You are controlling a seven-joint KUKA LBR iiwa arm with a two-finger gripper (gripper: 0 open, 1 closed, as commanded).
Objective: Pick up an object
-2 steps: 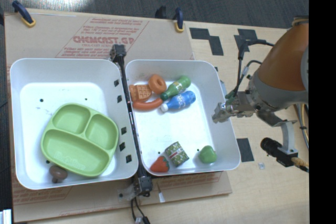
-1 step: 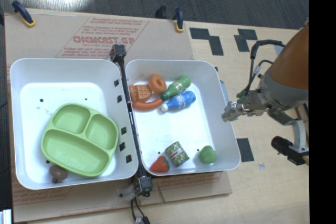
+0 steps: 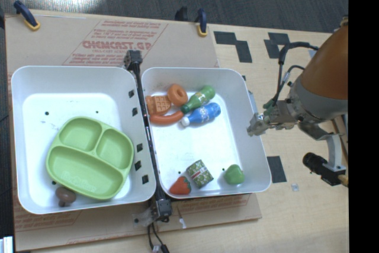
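Claw (image 3: 256, 127) sits at three o'clock outside the right white plastic bin (image 3: 251, 105); finger state cannot be told. Small green plastic ball-shaped toy (image 3: 234, 174) judged light, rigid, slippery: grip across its middle.

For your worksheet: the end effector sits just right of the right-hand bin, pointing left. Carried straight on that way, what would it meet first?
Probably the right bin's right wall, just left of the end effector. Its height is unclear; it might pass over.
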